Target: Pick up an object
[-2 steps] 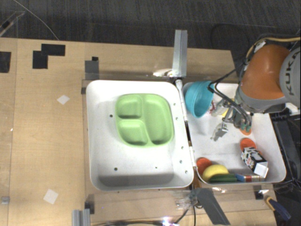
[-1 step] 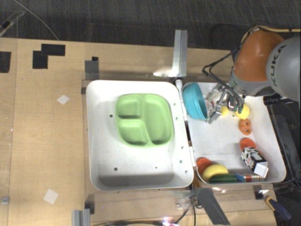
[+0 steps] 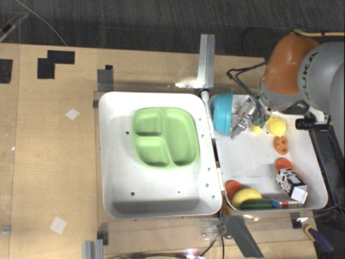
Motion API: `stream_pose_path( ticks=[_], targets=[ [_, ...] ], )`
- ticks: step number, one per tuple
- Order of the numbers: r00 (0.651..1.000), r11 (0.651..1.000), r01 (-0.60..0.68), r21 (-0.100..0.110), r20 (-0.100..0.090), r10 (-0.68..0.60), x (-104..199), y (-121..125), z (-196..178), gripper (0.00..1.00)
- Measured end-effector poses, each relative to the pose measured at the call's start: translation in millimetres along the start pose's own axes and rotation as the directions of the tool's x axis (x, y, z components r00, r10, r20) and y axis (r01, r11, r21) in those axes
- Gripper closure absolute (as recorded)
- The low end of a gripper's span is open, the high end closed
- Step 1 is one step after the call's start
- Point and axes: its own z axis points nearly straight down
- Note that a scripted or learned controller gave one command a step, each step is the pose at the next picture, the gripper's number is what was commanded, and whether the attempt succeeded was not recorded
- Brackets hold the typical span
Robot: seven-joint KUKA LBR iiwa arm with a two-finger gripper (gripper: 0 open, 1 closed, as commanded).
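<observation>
Blue cup [image 3: 222, 113] lies at the right bin's [image 3: 315, 161] ten o'clock corner, the gripper [image 3: 241, 126] just beside it at four o'clock, jaws' state impossible to tell.

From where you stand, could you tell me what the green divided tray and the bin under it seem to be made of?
The green tray looks like moulded plastic with a matte to satin finish: uniform colour, soft rounded compartment walls, only faint sheen. The left bin appears to be white plastic or painted sheet, smooth and slightly glossy, with small dark holes or fasteners dotting its walls; the look leaves that open.
</observation>
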Motion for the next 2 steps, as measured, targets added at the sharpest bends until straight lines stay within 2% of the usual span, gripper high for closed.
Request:
stream_pose_path(
  ticks=[1,2],
  targets=[
    [0.984,0.984,-0.179,-0.005,0.002,0.179,6.0,5.5,-0.7,0.00],
    [0.869,0.869,-0.496,-0.006,-0.002,0.496,4.7,9.7,-0.5,0.00]
  ],
)
